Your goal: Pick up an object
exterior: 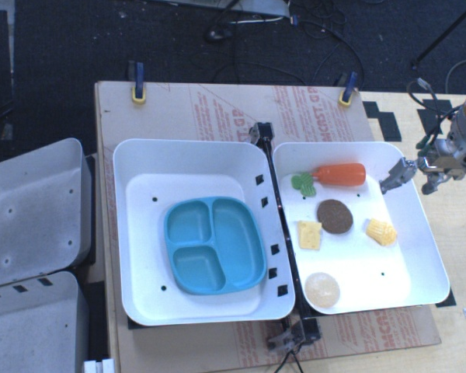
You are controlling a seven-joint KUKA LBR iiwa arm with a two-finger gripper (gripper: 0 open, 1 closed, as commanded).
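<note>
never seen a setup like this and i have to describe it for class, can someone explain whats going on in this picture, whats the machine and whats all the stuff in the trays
This is one photo from a fixed camera above a workbench, looking down at a slant. The machine is a robot arm that reaches in from the right; its gripper hangs over the right rim of the right bin, and nothing shows between its fingers. Two shallow white bins sit side by side. The left bin holds a blue divided plate. The right bin holds toy food: a carrot with a green top, a brown patty, a yellow cheese-like piece, a yellow corn-like piece, and a pale round piece. The robot's job is to pick one up.
</note>
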